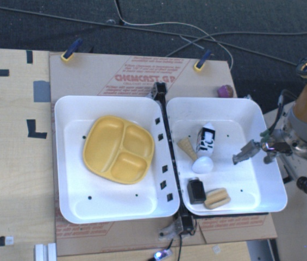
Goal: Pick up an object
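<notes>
The grey two-finger tool (pixel 242 155) hangs over the right edge of the right shallow white plastic bin (pixel 251 111), fingers apart, gripping nothing; a small white-and-black bottle (pixel 206 140) lies mid-bin.

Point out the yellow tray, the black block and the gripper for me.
Yellow tray (pixel 118 149): camera view, on its central divider, left bin.
Black block (pixel 196 191): camera view, on its top face, right bin.
Gripper (pixel 244 154): camera view, at its fingertips, above the right bin.
</notes>
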{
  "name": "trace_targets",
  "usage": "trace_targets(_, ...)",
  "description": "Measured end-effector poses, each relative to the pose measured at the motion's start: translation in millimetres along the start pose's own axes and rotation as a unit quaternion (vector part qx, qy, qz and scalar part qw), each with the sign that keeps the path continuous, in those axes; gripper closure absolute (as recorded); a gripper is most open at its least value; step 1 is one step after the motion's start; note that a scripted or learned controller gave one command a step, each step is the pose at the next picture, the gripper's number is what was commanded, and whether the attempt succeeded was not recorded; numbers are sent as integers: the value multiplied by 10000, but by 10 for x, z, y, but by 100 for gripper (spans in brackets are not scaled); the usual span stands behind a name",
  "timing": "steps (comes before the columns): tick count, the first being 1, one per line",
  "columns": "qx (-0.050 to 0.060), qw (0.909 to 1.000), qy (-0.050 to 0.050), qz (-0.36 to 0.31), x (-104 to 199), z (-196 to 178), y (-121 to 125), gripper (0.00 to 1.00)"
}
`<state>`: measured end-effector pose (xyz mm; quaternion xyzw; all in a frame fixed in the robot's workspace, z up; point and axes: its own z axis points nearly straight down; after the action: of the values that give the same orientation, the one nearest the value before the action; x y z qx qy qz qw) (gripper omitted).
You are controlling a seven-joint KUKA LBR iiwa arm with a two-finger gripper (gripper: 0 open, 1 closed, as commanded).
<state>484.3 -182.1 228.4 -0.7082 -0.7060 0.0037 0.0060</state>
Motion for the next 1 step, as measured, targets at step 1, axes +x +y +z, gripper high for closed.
trace_targets(1, -49, 10000, -13, -20, 4, -49, 23, 0)
